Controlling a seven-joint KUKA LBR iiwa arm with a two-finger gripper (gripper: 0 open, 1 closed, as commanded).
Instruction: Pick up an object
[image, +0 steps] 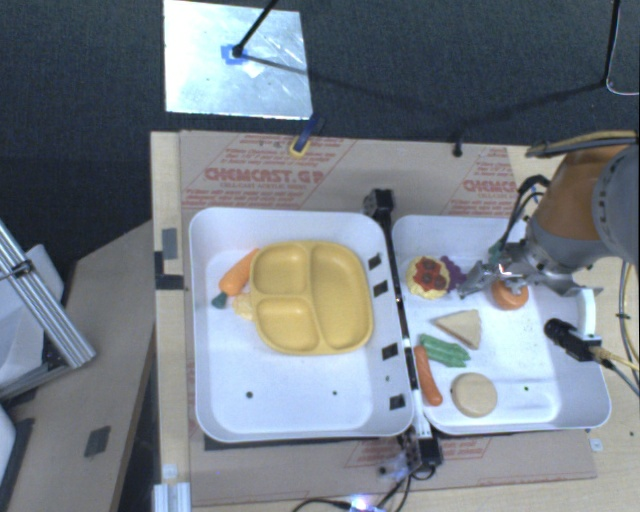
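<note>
While the arm (585, 205) reaches into the right bin (575, 395), its pincer (497, 272) sits low beside an orange toy (510, 294), and I cannot tell if it grips.

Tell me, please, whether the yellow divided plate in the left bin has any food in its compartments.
Empty: the yellow plate shows three bare compartments; the carrot lies beside its left rim, on the bin floor.

Bright, even overhead light, soft shadows, mild glare on the white bins (300, 415), slightly soft focus.
</note>
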